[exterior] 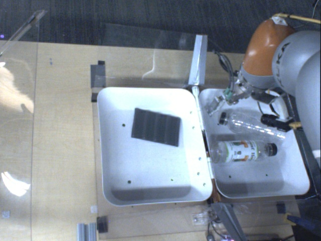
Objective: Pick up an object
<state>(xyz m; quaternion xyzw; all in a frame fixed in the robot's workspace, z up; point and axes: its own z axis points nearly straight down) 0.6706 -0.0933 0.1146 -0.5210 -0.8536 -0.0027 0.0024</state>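
Rt bin (301, 182): tool (224, 100) near back-left rim.

Pad (156, 127) L bin (150, 192), bottles (241, 151) R bin (296, 177).

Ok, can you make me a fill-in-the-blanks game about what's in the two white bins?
1. The dark flat pad lies in the ____ bin.
2. The right bin holds ____ bottles.
3. The bottle with the label is lying on its ____.
4. The gripper is above the far ____ corner of the right bin, near the clear bottle.

Missing words: left; two; side; left
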